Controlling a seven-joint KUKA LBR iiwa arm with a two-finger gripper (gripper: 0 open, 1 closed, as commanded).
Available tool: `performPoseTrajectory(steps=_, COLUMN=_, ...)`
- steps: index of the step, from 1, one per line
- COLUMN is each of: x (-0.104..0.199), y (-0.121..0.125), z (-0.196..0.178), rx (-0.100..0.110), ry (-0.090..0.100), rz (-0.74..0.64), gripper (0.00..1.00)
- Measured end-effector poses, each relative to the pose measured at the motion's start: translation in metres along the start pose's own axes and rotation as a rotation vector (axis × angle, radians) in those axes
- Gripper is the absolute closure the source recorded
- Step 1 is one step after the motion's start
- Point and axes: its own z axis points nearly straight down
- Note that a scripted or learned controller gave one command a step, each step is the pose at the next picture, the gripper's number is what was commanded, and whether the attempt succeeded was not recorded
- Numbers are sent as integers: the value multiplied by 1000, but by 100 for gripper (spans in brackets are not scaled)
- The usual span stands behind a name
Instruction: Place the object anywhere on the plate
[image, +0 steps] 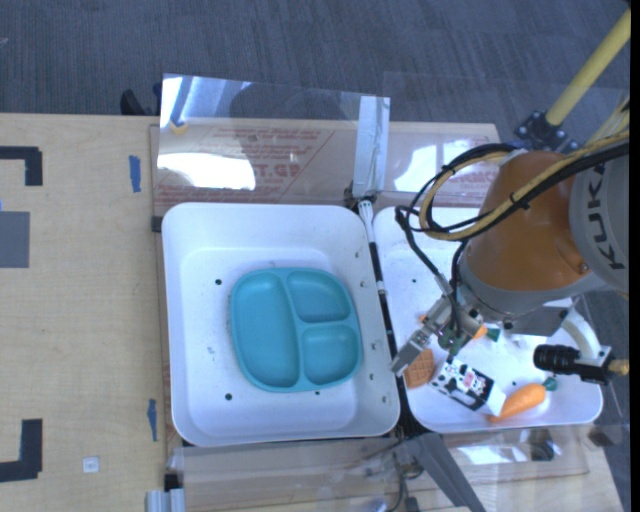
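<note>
Orange and rounded, my wrist housing (530, 225) looms over the right bin (590, 405). Below it my gripper (432, 345) sits low at that bin's left edge, and I cannot tell how its tips stand. Just beside it lies a tan cracker-like piece (419, 371), with a black-and-white card (466, 384) and a toy carrot (522, 401) nearby. Over in the left bin (190, 300), the teal divided plate (297, 327) waits.

Showing white letters "KU" on the grey arm (605, 225) at the right edge, cut off by the frame. Carrying faint reddish print on the clear sheet (270, 150) behind the bins, too blurred for reading.
</note>
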Motion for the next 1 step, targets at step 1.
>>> performPoseTrajectory(steps=1, x=-4, y=0, z=-11, rx=-3, ry=-5, rz=8, gripper=100)
